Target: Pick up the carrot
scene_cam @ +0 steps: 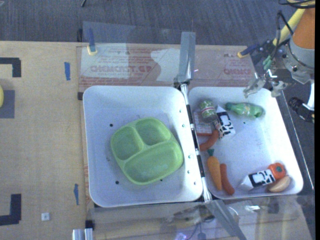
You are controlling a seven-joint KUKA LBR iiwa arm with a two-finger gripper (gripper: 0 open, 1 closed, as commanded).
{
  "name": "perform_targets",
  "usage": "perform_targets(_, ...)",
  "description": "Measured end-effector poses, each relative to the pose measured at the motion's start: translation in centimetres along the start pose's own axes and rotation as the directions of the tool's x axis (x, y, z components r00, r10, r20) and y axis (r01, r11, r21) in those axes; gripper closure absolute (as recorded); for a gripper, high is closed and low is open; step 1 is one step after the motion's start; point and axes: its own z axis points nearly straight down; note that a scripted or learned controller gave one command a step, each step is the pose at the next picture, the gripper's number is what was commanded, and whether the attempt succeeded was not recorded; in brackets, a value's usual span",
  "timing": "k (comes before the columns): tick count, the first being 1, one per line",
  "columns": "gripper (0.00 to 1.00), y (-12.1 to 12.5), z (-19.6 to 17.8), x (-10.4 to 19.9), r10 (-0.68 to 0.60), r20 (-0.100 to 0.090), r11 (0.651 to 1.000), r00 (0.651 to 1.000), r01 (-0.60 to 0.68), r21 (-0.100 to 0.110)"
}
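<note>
Starting on the left, the left bin (100, 104) has just a green divided plate (146, 150) sitting in it, three compartments, turned a bit askew, nothing on it as far as I can see.

Move over the divider and the right bin (260, 139) is where all the clutter is. Up near the top-left of it there's a small can (207, 110) with a reddish label, and just beside that a little black-and-white carton (225, 124). A red-brown sausage-looking thing (210, 140) lies slanted right under those. The carrot (214, 171) is down along the bin's left wall, near the front, orange body with a bit of green top pointing up toward the back. Another sausage (226, 179) lies right alongside it on the right, looks like they're touching or close to it.

Further right there's a green leafy veggie toy (245, 109) near the back wall, then in the front-right corner a second black-and-white carton (260, 178), an orange-red piece (277, 170) and a tan bread-like thing (280, 184) bunched together.

The gripper (263, 85) hangs over the back-right edge of that bin, close to the green veggie and well apart from the carrot, which is diagonally across toward the front-left. Nothing between its fingers; they look spread apart.
</note>
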Motion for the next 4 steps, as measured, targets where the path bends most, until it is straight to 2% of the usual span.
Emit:
perform_targets(1, 0.0, -1.6, 7.9, 5.3, 0.03, 0.0, 1.0, 1.0, -0.03, 0.0)
perform_targets(2, 0.0, -13.6, 16.6, 3.0, 0.01, 0.0, 1.0, 1.0, -0.01, -0.002)
perform_targets(3, 0.0, -14.9, 16.6, 5.3, 0.208, -0.001, 0.978, 0.978, -0.208, -0.005)
perform_targets(4, 1.0, -14.9, 15.5, 5.2, 0.21, -0.001, 0.978, 0.978, -0.21, -0.008)
